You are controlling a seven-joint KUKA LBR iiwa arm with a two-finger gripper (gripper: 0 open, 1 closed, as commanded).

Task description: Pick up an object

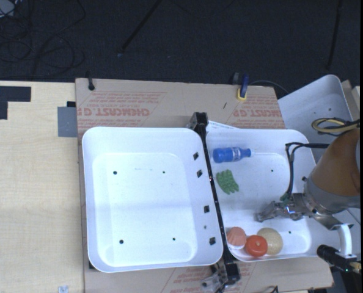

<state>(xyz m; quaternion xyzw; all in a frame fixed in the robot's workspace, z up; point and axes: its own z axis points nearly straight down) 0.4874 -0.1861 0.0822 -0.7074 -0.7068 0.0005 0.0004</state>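
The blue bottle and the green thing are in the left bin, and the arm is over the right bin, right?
Not quite. The camera view shows the blue bottle and the green thing in the right bin, not the left. The arm does reach over the right bin.

Bench (29,182) w/ two white bins (142,203)

Arm (337,176) cut off at the right edge — gripper (273,211) fingers too small to read.

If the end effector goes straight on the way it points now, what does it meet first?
The end effector points left along the right white bin. The way looks free up to the black divider clamp; depth is unclear.
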